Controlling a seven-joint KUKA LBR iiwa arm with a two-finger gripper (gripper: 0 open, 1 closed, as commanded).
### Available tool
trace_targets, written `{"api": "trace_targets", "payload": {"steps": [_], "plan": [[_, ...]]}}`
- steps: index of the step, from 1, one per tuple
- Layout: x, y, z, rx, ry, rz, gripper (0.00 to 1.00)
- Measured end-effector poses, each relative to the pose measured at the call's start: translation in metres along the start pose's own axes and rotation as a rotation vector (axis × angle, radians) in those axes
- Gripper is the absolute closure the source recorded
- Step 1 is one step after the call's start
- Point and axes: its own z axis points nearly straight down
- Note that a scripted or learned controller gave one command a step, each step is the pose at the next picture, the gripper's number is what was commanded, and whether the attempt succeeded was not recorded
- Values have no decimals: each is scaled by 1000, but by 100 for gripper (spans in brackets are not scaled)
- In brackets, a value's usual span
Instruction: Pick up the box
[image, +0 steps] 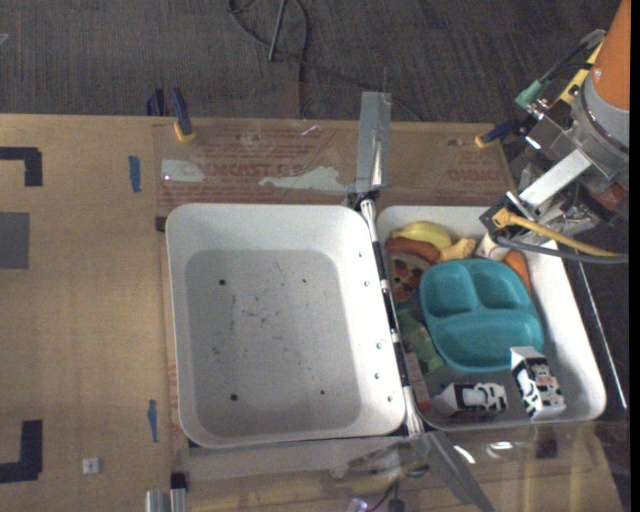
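Cow-patterned box (538, 382) stands in the right bin's (588, 340) near corner, well apart from the hand (560, 208), its opening indiscernible.

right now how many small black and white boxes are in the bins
2. The first box lies by the near wall of the right bin, below the teal plate; the second box stands beside it in the corner. Others may hide under the plate.

1. I see even, fairly bright light from overhead; shadows are faint.
2. The left-hand bin (172, 300) has a clean white rim and a greyer floor.
3. Glare streaks the clear tape (262, 172) behind it.
4. Fine detail looks soft throughout.
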Motion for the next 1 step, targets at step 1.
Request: {"api": "trace_targets", "payload": {"steps": [1], "plan": [[1,0,-10,0,-1,-3,100]]}}
